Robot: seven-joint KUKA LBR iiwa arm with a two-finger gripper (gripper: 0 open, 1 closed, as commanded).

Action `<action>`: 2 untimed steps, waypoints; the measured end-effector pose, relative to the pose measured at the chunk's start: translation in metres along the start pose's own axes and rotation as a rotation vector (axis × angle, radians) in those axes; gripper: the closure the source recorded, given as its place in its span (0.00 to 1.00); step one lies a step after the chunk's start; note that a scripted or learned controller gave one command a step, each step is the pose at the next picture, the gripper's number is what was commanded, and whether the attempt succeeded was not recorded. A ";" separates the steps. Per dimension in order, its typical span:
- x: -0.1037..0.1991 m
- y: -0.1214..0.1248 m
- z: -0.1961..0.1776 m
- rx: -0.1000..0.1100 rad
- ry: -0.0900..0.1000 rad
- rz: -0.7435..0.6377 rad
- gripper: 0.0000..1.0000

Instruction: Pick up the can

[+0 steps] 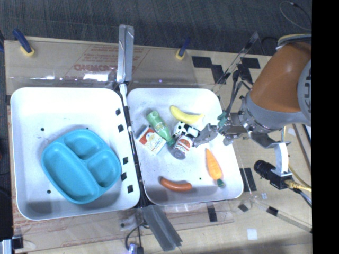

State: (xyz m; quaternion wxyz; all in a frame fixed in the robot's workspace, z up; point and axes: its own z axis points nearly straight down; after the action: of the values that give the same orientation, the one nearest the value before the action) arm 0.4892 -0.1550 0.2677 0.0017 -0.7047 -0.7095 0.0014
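Observation:
The can (180, 147) lies tilted in the middle of the right bin (159, 97), showing a red label and a grey end. It rests against a black-and-white spotted carton (183, 128). My gripper (203, 137) hangs just to the right of the can, low over the bin, close to the can and the carton. Nothing can be made out held in it. The arm's grey wrist and orange band (278, 78) reach in from the right.
Around the can in the right bin are a green bottle (159, 124), a banana (185, 115), a red-and-white packet (152, 141), a carrot (213, 166) and a sausage (176, 184). The left bin (32, 102) holds a blue divided plate (80, 164).

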 end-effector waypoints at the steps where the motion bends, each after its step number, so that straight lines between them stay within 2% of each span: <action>1: 0.051 0.036 0.066 0.000 0.000 -0.085 0.00; 2: 0.021 0.047 0.156 0.000 0.000 0.013 0.00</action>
State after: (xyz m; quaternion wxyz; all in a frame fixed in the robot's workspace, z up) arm 0.5352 -0.1338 0.1110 0.0017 -0.7092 -0.7050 0.0015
